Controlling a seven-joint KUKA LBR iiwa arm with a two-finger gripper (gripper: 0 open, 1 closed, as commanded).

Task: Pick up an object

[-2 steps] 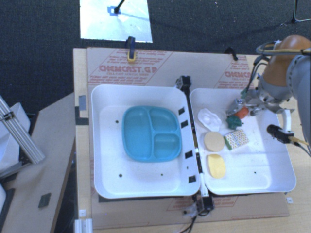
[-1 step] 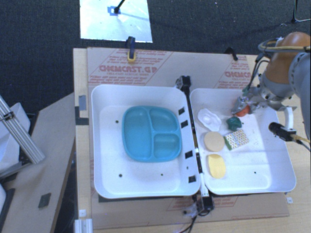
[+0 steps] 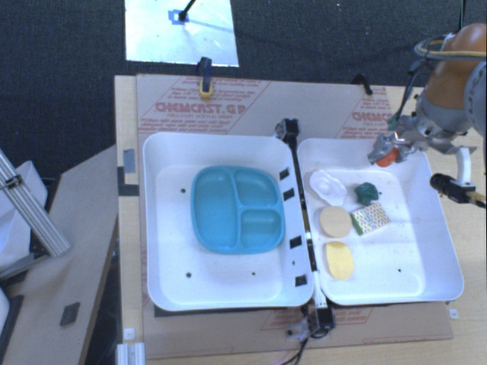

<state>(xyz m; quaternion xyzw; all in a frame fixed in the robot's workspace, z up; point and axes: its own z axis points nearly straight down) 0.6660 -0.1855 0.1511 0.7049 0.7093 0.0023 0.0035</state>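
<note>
Two white bins sit side by side. The left bin [image 3: 163, 204] holds a blue divided tray [image 3: 234, 209]. The right bin [image 3: 434, 265] holds a white piece [image 3: 329, 185], a green lump [image 3: 367, 192], a tan disc [image 3: 335, 221], a patterned block [image 3: 370, 218] and a yellow oval [image 3: 339, 260]. The gripper [image 3: 386, 153] hangs over the right bin's far edge, its fingers pinching a small orange-red object [image 3: 388, 158].
</note>
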